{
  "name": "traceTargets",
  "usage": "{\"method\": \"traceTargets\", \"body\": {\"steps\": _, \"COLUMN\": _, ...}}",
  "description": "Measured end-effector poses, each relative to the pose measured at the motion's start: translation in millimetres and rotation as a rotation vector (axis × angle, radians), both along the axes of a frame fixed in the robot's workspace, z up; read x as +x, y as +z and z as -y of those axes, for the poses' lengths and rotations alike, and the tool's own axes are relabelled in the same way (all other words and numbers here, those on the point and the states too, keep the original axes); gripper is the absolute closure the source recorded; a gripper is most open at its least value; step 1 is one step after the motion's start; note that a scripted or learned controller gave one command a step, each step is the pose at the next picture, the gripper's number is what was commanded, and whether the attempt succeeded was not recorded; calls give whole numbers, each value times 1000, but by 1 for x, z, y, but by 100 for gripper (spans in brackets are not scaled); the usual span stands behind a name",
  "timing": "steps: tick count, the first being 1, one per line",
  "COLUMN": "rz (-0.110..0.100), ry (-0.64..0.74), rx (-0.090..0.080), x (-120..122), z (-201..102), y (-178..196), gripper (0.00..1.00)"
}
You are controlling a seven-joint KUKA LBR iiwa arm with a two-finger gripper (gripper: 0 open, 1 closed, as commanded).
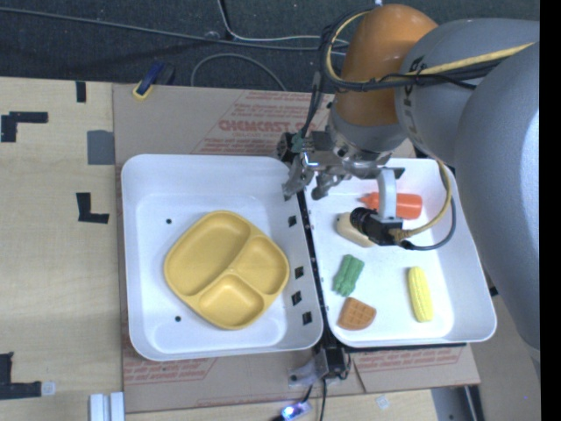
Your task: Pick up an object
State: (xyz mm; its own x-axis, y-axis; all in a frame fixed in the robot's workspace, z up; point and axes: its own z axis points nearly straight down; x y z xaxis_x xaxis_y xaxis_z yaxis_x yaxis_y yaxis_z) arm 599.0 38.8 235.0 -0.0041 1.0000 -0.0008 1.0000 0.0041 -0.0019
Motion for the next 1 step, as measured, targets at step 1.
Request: {"method": "traceTargets", "body": {"steps": 1, "rz": 1, "ry": 3, "rx": 1, "x": 10, "z": -59, "y": 1, "gripper": 100}}
